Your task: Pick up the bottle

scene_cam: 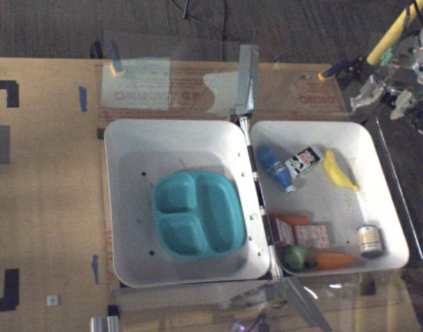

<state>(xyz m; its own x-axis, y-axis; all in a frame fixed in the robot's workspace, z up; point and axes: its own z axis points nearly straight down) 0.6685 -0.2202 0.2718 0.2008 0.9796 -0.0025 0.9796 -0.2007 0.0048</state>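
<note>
Near the right bin's (377,151) far-left corner lies the bottle (275,167), its long axis slanting from far-left to near-right, touching a small carton (303,162). At far right waits the claw (385,97); the bottle lies left and nearer.

A: What sits in the right bin (377,185)?

B: A blue bottle (274,167) at ten o'clock, touching a small carton (302,162); a banana (339,171) at one.

A: And lower down?

B: A can (369,240) at four, a carrot (333,260) at six. The left bin (128,158) holds a teal tray (198,214).
</note>
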